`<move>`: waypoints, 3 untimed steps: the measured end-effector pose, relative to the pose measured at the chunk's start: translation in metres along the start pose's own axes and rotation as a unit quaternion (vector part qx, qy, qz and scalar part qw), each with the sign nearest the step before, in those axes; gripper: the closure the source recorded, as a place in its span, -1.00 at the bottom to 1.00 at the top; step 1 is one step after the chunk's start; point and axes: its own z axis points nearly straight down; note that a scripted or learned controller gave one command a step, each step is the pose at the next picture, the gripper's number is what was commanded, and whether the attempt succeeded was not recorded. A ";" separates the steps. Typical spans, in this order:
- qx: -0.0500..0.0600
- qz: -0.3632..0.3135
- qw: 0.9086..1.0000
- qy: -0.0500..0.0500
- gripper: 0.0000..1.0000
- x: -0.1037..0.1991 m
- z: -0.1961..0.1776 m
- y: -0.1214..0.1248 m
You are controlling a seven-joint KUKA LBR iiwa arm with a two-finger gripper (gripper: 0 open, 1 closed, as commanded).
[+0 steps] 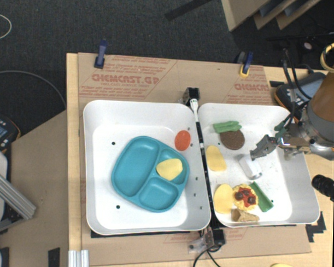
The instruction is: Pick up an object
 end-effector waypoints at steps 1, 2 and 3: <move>-0.005 -0.003 1.000 -0.001 -1.00 0.048 -0.110 -0.021; -0.011 -0.002 1.000 0.000 -1.00 0.079 -0.276 -0.006; -0.004 -0.001 1.000 -0.001 1.00 0.078 -0.278 -0.006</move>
